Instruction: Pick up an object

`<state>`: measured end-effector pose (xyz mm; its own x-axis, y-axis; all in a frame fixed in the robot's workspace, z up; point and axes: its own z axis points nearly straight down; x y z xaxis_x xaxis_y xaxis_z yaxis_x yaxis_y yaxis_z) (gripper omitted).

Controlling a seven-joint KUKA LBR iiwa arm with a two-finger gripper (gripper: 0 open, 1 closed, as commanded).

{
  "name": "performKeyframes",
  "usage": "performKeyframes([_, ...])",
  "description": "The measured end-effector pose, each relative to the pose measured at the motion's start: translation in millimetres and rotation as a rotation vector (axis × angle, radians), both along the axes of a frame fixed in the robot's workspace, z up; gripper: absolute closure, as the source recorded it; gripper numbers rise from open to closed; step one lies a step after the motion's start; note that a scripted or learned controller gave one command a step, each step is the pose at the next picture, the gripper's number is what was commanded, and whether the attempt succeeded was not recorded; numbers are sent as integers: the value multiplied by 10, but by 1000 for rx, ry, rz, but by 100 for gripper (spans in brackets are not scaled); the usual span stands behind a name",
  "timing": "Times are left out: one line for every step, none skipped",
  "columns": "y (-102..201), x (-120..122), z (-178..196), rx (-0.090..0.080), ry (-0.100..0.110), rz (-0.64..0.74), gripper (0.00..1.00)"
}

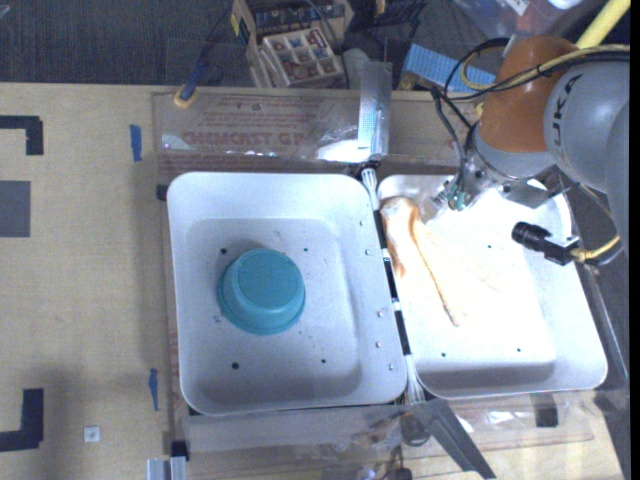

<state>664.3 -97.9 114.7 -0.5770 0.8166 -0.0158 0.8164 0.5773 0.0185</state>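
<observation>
- Two shallow white bins sat side by side on the bench: the left bin (190, 218) held a teal bowl (262, 289) turned upside down near its middle, and the right bin (570, 368) held a pale orange-tinted strip-like object (425, 258) that ran from the bin's upper-left corner down toward its centre.
- The bowl lay well apart from the arm, alone on the flat floor of its bin; placed so, it looked free to reach from above, though its smooth rounded back would probably give two fingers little to close on.
- The orange strip lay against the right bin's left wall at its upper end (the glare in that bin washed out its outline, so what it was could not be made out).
- The arm (585, 118) reached in from the right, its orange band (525, 73) above the wrist, and the gripper (458, 196) hung low over the upper-left part of the right bin, just beside the strip's upper end.
- That placement suggested the strip, not the bowl, was the likely target.
- The hand's opening could not be told: its tip was small and lost in glare, and nothing could be seen held in it.
</observation>
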Motion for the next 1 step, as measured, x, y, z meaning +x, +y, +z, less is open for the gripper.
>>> performKeyframes([0,-1,-1,0,0,0,0])
